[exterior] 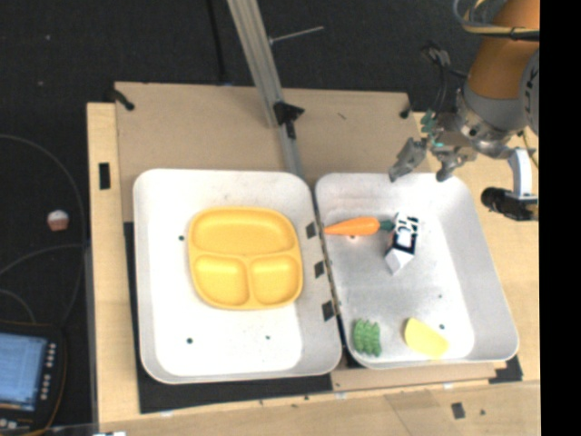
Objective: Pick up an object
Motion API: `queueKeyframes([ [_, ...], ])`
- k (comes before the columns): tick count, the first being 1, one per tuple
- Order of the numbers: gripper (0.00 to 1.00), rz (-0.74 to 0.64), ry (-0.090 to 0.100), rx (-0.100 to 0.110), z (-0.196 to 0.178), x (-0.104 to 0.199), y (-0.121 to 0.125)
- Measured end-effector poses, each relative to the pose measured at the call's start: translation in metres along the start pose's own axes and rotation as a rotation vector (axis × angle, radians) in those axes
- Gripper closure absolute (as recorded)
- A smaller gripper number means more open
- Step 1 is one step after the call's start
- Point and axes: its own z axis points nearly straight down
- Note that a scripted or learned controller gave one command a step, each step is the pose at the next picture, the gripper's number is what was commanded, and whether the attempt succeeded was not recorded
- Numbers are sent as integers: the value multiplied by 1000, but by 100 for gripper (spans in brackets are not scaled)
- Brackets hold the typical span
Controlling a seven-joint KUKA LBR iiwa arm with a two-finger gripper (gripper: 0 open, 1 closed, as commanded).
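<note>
A: Four candidates, right bin [486, 271], left to right: carrot [352, 227], green piece [367, 336], carton [402, 242], yellow piece [425, 338].

B: Gripper [423, 163] upper right, fingers spread, empty. Carrot looks light, rigid, slick; grasp mid-length.

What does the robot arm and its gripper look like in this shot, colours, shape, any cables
The arm is a thick rounded body, orange on its upper segment with grey metal below toward the wrist. A pale looped cable arcs over its top. The gripper is a small grey metal assembly with two thin dark-tipped fingers and thin wires with a hint of green around its base.
</note>
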Motion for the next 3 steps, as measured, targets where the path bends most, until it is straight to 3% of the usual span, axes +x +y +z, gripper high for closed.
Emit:
queueKeyframes([
  [1,0,-1,-1,0,0,0,0],
  [3,0,6,-1,2,115,-8,-12],
])
